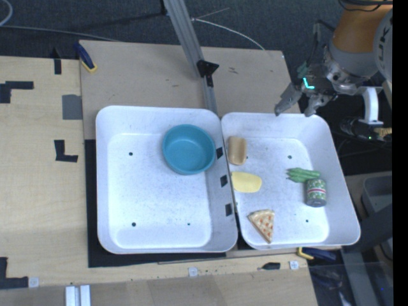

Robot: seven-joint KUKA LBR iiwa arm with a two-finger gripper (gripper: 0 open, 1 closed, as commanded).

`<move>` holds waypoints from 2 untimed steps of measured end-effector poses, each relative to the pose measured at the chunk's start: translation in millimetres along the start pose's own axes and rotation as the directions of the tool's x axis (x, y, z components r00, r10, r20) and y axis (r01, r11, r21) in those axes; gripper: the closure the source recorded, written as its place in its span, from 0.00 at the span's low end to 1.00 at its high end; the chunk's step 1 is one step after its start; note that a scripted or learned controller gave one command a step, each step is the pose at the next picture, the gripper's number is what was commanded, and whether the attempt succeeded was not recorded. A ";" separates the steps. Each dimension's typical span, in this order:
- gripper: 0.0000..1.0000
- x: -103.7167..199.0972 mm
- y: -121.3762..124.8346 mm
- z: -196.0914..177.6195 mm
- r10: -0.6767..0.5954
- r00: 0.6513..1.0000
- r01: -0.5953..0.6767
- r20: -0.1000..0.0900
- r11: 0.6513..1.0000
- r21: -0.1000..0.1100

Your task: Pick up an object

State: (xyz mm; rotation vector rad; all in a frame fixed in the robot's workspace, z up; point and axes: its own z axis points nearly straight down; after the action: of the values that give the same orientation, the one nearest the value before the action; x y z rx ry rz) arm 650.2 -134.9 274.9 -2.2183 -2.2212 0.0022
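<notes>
Hovering above the right bin's [331, 145] far corner, gripper [295, 108] fingers spread, grasping nothing

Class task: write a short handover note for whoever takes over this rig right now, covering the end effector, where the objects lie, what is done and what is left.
End effector: open, holding nothing, above the far right corner of the right bin, outside its rim.
Left bin: blue bowl near its far right side.
Right bin: tan bread piece and yellow chip-like piece along the left wall, pizza slice near the front, small can with a green vegetable touching it on the right.
Done: nothing picked yet.
Left: descend on one object, close, lift.
</notes>
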 end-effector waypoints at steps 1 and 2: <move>0.00 0.1 0.4 -1.0 0.000 1.000 0.000 0.000 1.000 -0.002; 0.00 9.6 0.4 48.0 -0.001 1.000 0.001 0.001 1.000 0.003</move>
State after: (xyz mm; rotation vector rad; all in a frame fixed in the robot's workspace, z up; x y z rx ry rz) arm 650.5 -125.3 226.9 -2.2161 -2.2214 0.0073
